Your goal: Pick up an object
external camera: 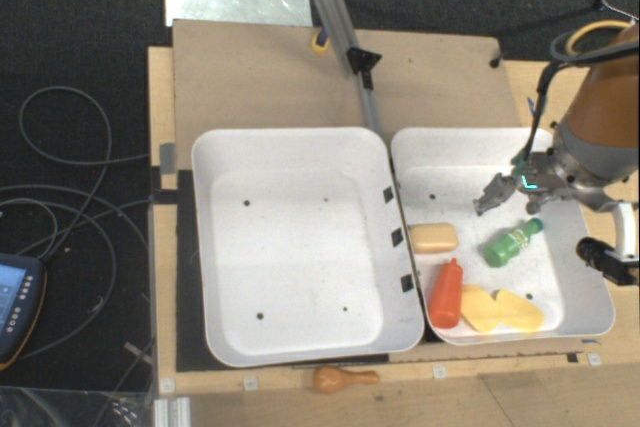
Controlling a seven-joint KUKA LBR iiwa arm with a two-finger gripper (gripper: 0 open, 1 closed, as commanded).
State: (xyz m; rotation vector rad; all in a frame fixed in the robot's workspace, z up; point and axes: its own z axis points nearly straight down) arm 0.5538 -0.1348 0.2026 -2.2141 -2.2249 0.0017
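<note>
Arm (600, 105) reaches in from the right, over the right bin (440, 155). Hand (495, 195) hangs above the bin floor, fingers spread, nothing between them. Green bottle (511, 243) lies tilted just near-right of the hand, apart from it. Tan block (433, 237) lies near the bin's left wall. Red bottle (446, 293) lies at the near-left corner, just beside the yellow pieces (500, 311) along the near wall. Left bin (290, 150) sits on the desk (250, 75), touching the right bin. Orange-brown thing (345, 378) lies on the desk's near edge, outside the bins. Tablet (15, 300) and cables (70, 130) on the floor, far left.
</note>
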